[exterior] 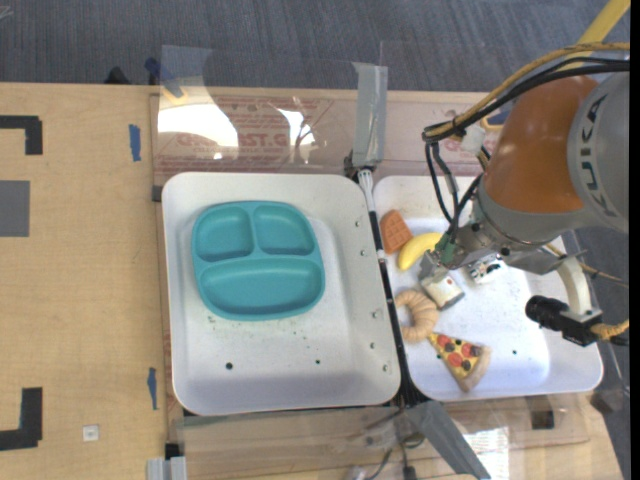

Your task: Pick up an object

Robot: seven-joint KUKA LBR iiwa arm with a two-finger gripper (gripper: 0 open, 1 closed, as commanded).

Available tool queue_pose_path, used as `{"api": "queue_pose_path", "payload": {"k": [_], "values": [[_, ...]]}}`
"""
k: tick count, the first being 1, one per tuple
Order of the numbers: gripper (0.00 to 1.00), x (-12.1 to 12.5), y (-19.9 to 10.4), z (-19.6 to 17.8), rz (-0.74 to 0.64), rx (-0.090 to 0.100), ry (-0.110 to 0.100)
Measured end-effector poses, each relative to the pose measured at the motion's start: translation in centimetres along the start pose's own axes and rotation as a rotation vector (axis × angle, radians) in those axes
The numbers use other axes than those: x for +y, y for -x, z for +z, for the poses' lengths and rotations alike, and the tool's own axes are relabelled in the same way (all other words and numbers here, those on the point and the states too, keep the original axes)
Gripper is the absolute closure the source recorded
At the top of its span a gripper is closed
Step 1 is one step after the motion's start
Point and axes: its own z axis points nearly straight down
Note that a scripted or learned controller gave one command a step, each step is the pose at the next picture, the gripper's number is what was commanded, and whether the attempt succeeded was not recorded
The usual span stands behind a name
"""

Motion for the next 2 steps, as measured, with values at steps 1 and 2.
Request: {"api": "queue_pose_path", "payload": {"k": [1,2], "values": [[1.00,-0.7,-1.7,1.7,0.588,0.000,-0.004],[1.00,-0.9,-5.1,2.3,0.961,-0.001,-0.004]]}}
